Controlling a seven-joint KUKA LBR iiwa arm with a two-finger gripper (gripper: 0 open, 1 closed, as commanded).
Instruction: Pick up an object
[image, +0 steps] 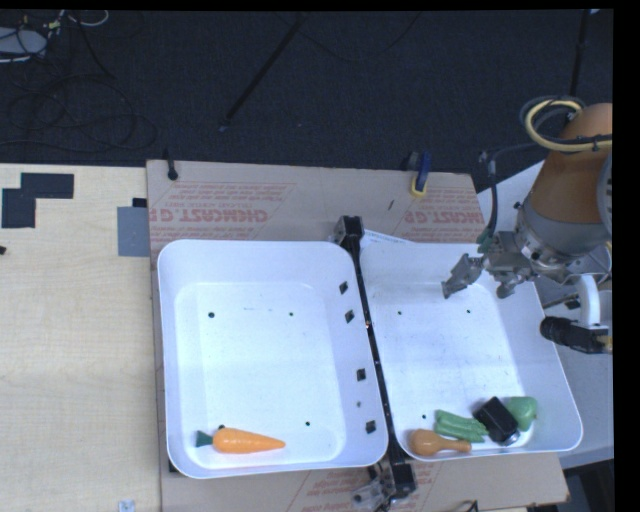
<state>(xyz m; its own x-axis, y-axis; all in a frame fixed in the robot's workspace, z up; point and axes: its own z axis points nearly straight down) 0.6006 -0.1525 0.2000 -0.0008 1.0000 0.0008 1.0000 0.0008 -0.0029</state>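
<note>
From the camera above the table I see two white bins side by side on a sheet of printed cardboard (250, 200). The left bin (180, 300) holds a toy carrot (245, 441), orange with a green stub, lying on its side along the near edge toward the near left corner. The right bin (560, 400) holds a small cluster in its near right corner: a green pea pod (458, 425), a black block (497, 420) tilted across a lighter green piece (522, 408) and touching it, and an orange pear-shaped toy (436, 443) lying right at the near rim, just beside the pod.

My arm (570, 190) comes in from the right, its orange band showing at the far right edge. The gripper (480, 278) hangs over the far right part of the right bin, well apart from the cluster. Its fingers (460, 276) look spread, with nothing between them.

A blue clip (419, 172) sits at the cardboard's far edge, and black clips (350, 228) join the two bins along their shared wall.
</note>
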